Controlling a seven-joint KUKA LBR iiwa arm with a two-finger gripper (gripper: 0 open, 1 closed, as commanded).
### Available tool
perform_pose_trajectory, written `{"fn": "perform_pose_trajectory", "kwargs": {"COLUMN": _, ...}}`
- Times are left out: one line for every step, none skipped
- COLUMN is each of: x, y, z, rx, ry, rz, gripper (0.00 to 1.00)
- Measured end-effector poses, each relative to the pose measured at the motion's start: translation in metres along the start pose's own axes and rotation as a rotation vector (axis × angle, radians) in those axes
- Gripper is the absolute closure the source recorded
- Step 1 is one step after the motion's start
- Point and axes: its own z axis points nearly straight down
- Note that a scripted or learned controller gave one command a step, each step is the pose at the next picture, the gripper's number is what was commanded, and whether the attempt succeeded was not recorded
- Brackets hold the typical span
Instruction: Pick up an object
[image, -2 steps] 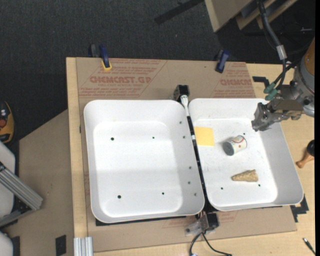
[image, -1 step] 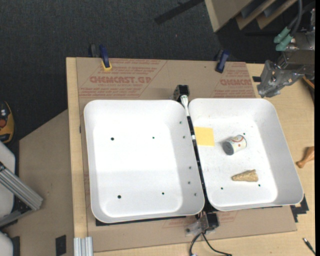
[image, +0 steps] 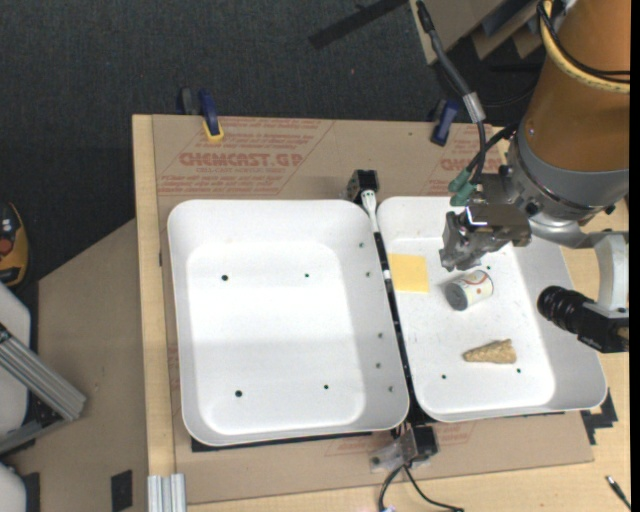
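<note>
Two shallow white bins side by side on a brown board: the left bin (image: 270, 320) bare, the right bin (image: 440, 385) holding a yellow square (image: 409, 273) near its left wall, a small grey-and-white cylinder (image: 468, 291) lying on its side about mid-bin, and a tan wedge (image: 490, 352) nearer the front, well apart from the other two. Blue clamps (image: 208, 112) at the board's far edge, black clips between the bins. Above the right bin, just over the cylinder's far side — the gripper (image: 466, 248), dark and seen from above, fingers too hidden to judge open or closed, nothing visibly held.
</note>
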Motion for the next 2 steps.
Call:
{"fn": "perform_pose_trajectory", "kwargs": {"x": 0.07, "y": 0.02, "z": -0.147, "rx": -0.035, "ry": 0.007, "rz": -0.007, "gripper": 1.0}}
{"fn": "perform_pose_trajectory", "kwargs": {"x": 0.171, "y": -0.003, "z": -0.137, "rx": -0.018, "ry": 0.004, "rz": -0.011, "gripper": 1.0}}
